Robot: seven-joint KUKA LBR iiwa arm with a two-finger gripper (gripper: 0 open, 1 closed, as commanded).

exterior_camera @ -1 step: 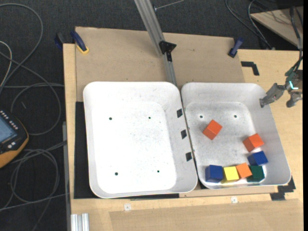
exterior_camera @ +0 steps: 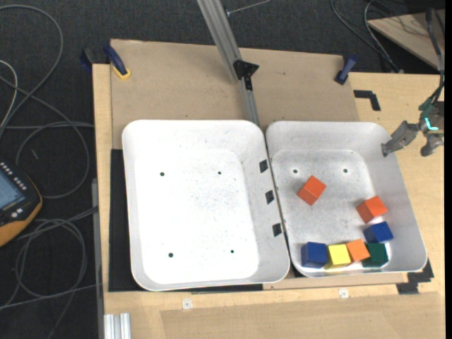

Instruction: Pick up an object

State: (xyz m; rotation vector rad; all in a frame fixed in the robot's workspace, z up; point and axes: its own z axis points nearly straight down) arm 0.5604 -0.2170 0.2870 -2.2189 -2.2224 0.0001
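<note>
The step in hand looks like the approach: the two-finger grey gripper (exterior_camera: 411,141) hangs at the right edge of the scene, over the upper right rim of the right-hand shallow white bin (exterior_camera: 395,182), and nothing sits between its fingers. The fingers stand spread apart, one reaching left toward the bin's rim and the other pointing down on the right, so the pincer reads as open and empty.

All the candidate objects lie in that right bin. A lone orange wooden-looking cube (exterior_camera: 311,190), turned a little on its corner, rests near the middle of the bin floor, well apart from the others. A second orange-red cube (exterior_camera: 372,207) sits nearer the right wall, with a dark blue cube (exterior_camera: 380,232) just below it. Along the bottom wall runs a tight row: a blue cube (exterior_camera: 315,253), a yellow cube (exterior_camera: 339,254), a small orange cube (exterior_camera: 358,249) and a green cube (exterior_camera: 378,255), touching or nearly touching one another.

From the pincer, the orange-red cube is the nearest, below and somewhat left; the lone orange cube lies further left and below. The left-hand shallow white bin (exterior_camera: 141,189) plays no part yet.

My judgement is that the next move calls for choosing one cube, carrying the pincer inward over the bin and lowering it astride that cube. The lone orange cube offers free space on every side; the packed row would likely crowd the fingers
</note>
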